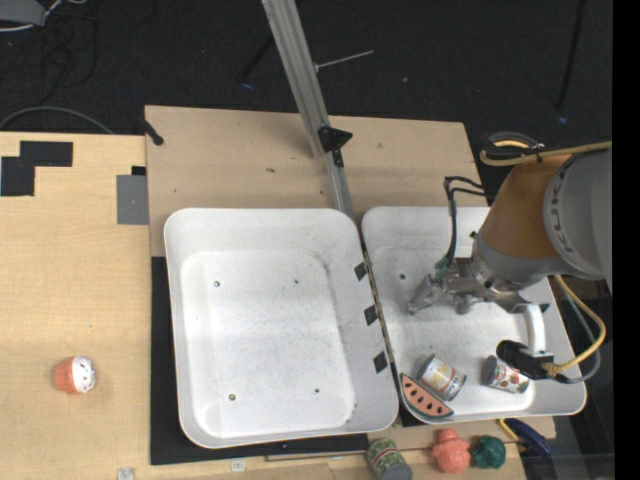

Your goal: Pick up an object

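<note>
My gripper (pixel 440 302) hangs low over the middle of the right bin (pixel 420 236), below the grey and orange arm. Its fingers stand apart, and only white bin floor shows between them. Nearer the front of this bin lie a small silver can (pixel 440 376) and a can with a red label (pixel 507 375), both tipped on their sides and both apart from the gripper. A watermelon slice toy (pixel 424 398) rests against the bin's front rim.
The left bin (pixel 200 230) adjoins the right one along a shared divider. A green can (pixel 382 457), a pink toy (pixel 451 452) and a green toy (pixel 488 452) lie outside, in front of the right bin. An orange-white ball (pixel 75 375) sits far left. A metal rail (pixel 300 68) leans in from behind.
</note>
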Controlling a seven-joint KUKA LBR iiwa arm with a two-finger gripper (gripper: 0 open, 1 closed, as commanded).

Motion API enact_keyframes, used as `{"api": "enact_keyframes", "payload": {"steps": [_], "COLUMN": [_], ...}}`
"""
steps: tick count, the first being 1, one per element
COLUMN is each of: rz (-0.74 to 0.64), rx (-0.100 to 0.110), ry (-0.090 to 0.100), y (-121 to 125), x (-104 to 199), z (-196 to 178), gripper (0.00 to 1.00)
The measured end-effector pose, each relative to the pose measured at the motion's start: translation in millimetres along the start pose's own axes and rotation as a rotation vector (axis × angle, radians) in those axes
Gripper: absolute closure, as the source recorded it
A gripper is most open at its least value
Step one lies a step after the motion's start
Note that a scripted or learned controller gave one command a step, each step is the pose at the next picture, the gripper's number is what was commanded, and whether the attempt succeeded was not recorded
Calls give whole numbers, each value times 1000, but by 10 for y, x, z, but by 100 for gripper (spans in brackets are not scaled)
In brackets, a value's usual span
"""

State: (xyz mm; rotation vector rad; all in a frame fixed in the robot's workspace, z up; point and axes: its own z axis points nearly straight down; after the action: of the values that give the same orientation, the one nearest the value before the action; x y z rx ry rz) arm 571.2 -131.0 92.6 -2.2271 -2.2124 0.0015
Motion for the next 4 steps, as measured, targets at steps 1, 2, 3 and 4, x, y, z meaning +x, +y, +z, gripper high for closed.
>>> {"api": "enact_keyframes", "payload": {"steps": [1,2,3,4], "rz": [6,-10,-7,-7], "rx": [1,-4,-4,-3], "ry": [1,-1,-1,-1], "y": [-4,-41,-15,-12], "x": [-10,72,90,78], "z": [-98,-647,-1076,-1315], "gripper": [100,100,100,100]}}
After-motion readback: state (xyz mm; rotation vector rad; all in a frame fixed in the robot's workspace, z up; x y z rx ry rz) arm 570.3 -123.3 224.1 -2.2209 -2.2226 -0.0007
